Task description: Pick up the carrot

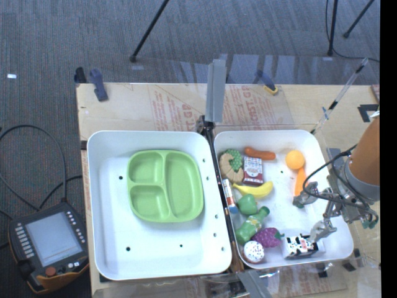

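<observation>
With the gripper (317, 211) spread open and empty just beside the carrot (300, 182) in the right bin (282, 135), the carrot could be nudged aside if misaligned.

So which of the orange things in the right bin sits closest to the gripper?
The carrot, the long orange piece lying just left of the gripper. The round orange fruit sits above it, and the hot dog lies further left.
</observation>
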Controlling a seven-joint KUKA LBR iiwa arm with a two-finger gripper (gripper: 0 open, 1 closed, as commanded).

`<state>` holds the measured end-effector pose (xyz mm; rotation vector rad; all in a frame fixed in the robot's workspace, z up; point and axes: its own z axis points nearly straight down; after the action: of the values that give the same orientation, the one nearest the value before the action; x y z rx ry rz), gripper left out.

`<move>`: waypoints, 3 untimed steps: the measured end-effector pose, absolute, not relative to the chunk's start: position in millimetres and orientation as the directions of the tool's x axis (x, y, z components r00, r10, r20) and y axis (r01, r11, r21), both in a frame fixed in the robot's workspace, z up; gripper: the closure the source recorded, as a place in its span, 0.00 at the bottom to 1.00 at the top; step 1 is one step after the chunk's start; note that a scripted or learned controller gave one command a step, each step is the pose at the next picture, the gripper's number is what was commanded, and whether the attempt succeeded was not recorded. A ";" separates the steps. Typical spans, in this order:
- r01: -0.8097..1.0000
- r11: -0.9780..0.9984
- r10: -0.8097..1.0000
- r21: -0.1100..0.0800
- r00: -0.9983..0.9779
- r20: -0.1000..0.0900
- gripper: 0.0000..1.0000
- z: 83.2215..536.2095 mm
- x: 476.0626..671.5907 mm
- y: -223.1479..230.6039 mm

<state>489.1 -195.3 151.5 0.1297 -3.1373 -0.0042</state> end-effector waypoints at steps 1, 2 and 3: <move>-0.017 1.000 -0.017 0.005 -1.000 0.006 0.00 83.5 526.4 -211.4; -0.312 0.950 -0.312 0.001 -0.950 -0.003 0.00 88.1 568.3 -208.0; -0.312 0.950 -0.312 0.002 -0.950 -0.007 1.00 98.7 570.1 -206.1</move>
<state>570.1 -206.1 98.7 0.4982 -3.1087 -0.0051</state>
